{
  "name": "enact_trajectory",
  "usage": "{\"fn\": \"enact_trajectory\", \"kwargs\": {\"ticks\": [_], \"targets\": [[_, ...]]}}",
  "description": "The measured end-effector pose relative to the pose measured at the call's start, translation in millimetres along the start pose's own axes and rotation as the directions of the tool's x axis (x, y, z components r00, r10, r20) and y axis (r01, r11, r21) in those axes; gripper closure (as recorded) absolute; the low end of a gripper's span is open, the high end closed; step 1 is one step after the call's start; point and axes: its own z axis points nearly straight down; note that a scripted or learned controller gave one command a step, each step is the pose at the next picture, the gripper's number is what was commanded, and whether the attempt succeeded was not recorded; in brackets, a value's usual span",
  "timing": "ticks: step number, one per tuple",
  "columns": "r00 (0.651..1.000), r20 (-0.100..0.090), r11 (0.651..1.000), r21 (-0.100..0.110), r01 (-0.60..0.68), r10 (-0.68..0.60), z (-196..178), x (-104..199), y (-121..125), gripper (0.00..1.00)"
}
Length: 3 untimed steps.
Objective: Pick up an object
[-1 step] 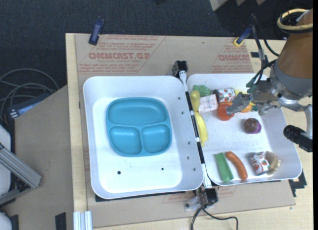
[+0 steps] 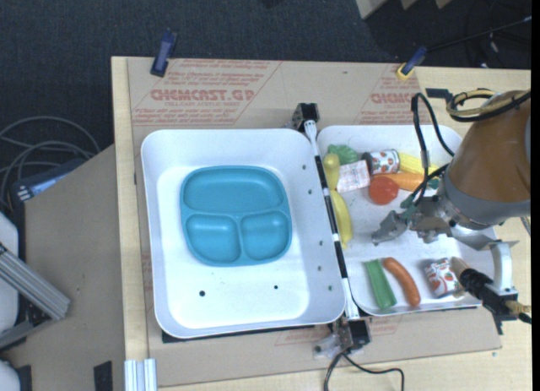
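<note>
Left bin (image 2: 160,237): blue tray (image 2: 234,214). Right bin (image 2: 361,296): banana (image 2: 340,216), tomato (image 2: 383,189), carrot (image 2: 406,181), cans (image 2: 384,161) and (image 2: 440,277), cucumber (image 2: 379,284), sausage (image 2: 402,280). Gripper (image 2: 390,229) over the bin's middle, near the tomato; finger state cannot be told; nothing seen held.

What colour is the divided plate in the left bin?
Light blue; the camera view shows the divided plate clearly.
</note>
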Motion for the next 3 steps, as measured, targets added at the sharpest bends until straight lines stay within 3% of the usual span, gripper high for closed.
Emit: {"fn": "enact_trajectory", "kwargs": {"ticks": [1,2,3], "targets": [[1.000,0.001,1.000,-0.003,0.000,0.000,71,3,88,0.00],[1.000,0.001,1.000,-0.003,0.001,-0.001,73,-19,147,0.00],[1.000,0.001,1.000,-0.007,0.002,-0.002,63,-19,148,1.00]]}}
